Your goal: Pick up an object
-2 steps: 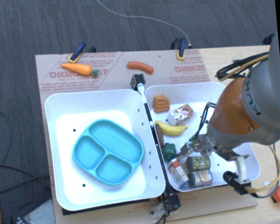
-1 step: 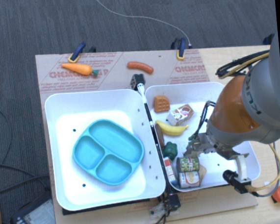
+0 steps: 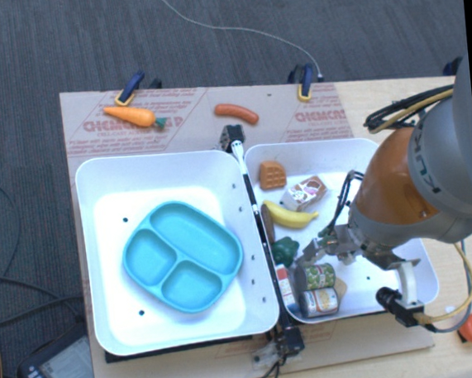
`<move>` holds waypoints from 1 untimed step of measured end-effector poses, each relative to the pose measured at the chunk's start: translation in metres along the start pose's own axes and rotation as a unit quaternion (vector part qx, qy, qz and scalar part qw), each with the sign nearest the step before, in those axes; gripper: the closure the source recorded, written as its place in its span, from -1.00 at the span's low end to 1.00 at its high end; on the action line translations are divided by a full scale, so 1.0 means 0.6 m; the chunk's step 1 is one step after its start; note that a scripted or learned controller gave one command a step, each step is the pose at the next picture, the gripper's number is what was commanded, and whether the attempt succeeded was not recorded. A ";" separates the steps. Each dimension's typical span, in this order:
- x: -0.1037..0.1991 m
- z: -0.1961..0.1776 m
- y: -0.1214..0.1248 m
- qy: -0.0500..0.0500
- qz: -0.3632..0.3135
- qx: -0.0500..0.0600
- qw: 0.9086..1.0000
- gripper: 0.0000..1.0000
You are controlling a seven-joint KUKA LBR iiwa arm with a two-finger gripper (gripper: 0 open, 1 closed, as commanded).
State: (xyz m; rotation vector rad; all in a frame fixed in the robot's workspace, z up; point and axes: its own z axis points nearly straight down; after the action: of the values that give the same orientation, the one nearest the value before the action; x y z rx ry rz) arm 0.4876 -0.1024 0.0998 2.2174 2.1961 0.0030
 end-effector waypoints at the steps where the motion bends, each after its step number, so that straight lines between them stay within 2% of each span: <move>1: 0.002 0.019 -0.003 0.004 -0.004 0.004 1.000 -1.00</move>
State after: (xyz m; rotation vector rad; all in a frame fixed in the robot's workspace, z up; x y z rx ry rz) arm 0.4860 -0.1015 0.0880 2.2165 2.2127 0.0039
